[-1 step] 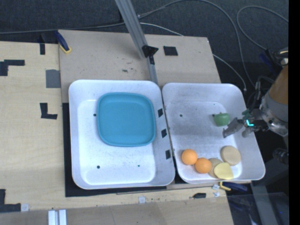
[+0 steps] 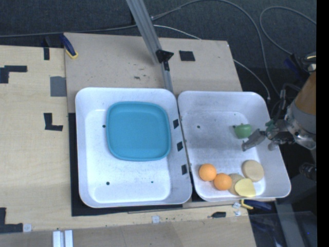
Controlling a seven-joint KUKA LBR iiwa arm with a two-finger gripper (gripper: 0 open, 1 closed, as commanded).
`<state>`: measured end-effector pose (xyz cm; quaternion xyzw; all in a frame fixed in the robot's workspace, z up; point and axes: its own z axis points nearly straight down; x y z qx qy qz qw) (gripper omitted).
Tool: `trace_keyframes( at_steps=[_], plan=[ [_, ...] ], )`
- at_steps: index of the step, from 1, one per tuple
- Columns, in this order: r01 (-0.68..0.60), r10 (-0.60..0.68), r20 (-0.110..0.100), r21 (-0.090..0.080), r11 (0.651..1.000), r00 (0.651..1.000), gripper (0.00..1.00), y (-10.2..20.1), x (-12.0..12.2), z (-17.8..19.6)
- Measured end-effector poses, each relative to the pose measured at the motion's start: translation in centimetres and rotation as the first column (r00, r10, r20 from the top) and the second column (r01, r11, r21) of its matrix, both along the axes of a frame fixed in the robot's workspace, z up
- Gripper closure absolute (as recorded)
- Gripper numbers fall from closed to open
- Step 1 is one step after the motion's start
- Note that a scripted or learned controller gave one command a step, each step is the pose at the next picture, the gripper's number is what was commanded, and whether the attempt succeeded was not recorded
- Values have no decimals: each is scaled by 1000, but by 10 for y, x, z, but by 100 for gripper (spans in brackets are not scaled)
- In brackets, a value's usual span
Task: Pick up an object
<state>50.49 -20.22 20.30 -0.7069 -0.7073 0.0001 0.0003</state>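
Left bin (image 2: pixel 92 189): blue plate (image 2: pixel 138 130) at centre. Right bin (image 2: pixel 216 103): two orange balls (image 2: pixel 215 177) at 6 o'clock, touching; tan disc (image 2: pixel 252 170) and yellow piece (image 2: pixel 245 188) at 5 o'clock, crowded together. Green object (image 2: pixel 242 131) at 3 o'clock, alone. Gripper (image 2: pixel 258 139) just beside it on the right, fingers spread, nothing between them. Judged target: the green object. Risk: a finger lands on top or nudges it away, the jaws closing on air; bin wall is near.

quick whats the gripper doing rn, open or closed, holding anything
gripper: open, nothing between its fingers; it sits over the right bin, just beside the green object.
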Motion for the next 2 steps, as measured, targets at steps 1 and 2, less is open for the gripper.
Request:
trace_keyframes(
  at_steps=[1,2],
  plan=[
    [0,0,-4,1,1000,1000,0,1,9,-52],
    [0,0,4,-3,1000,1000,0,7,4,-105]
  ],
)
